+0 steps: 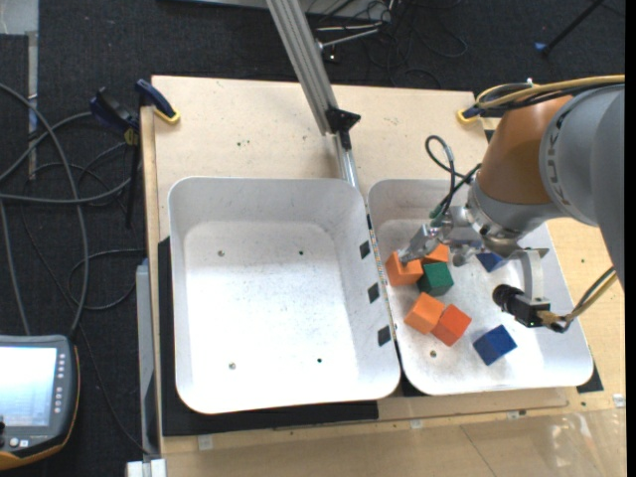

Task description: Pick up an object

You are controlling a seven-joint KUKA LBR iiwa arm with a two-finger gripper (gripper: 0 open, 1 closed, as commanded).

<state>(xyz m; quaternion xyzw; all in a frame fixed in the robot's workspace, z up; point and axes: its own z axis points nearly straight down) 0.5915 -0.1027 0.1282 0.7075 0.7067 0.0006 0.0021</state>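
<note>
— So, what are the fingers doing?

— I cannot tell whether they are spread or closed. The gripper [429,245] is low in the right bin [556,371], its metal parts crowded against the blocks, and nothing shows plainly between its tips.

— Where exactly is it?

— At the upper left of the right bin, right over an orange block [401,267] and a green block [435,278]. A second bit of orange shows just above the green one, partly hidden by the gripper.

— And the arm?

— The arm [556,157] comes in from the right, bulky grey with its orange band [515,147] uppermost, bent down over the bin's far edge. A black cable [444,162] loops up from the wrist. It hides much of the bin's upper right.

— What else lies in that bin?

— Two more orange-toned blocks touch each other lower down: one orange [426,312], one redder [452,324]. A blue block [494,345] sits near the front, apart from them. Another blue piece [489,261] peeks out beside the wrist. A black fitting [522,306] with a yellow cable hangs over the right part.

— The left bin?

— The left bin [199,207] is white with dark specks on its floor.

— Around the bench?

— Both bins rest on a pale wooden board [248,127]. A metal pole [303,53] slants down to the gap between the bins. Clamps [149,97] grip the board's far-left corner, and a handheld screen unit [35,396] lies at lower left.
</note>
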